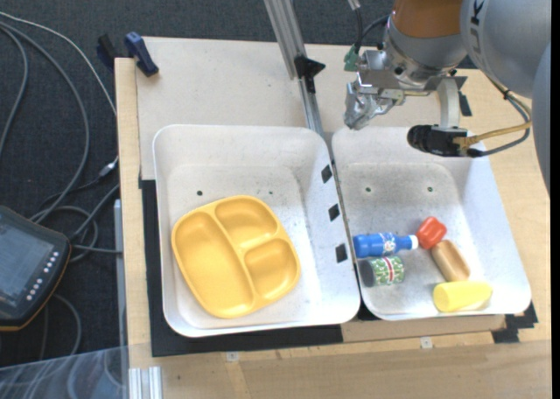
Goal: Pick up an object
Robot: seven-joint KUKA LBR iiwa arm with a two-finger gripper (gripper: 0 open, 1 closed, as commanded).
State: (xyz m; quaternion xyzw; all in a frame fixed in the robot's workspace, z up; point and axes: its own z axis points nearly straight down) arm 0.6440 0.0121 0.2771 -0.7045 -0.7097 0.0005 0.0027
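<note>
While the gripper [359,115], its state impossible to tell, hangs at upper centre-right, a blue bottle [383,243] lies in the right bin [490,205] at lower right.

A yellow tray [234,254] lies in a white bin [175,148]; the bottle [383,243] is blue and white.

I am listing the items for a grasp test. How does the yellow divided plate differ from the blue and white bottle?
The yellow divided plate is much larger than the blue and white bottle. The plate is flat, wide and one colour; the bottle is slim, with a blue body and white neck. The plate sits alone in the left bin; the bottle lies on its side among other small items in the right bin. Both rest on a bin floor, away from the gripper.
</note>
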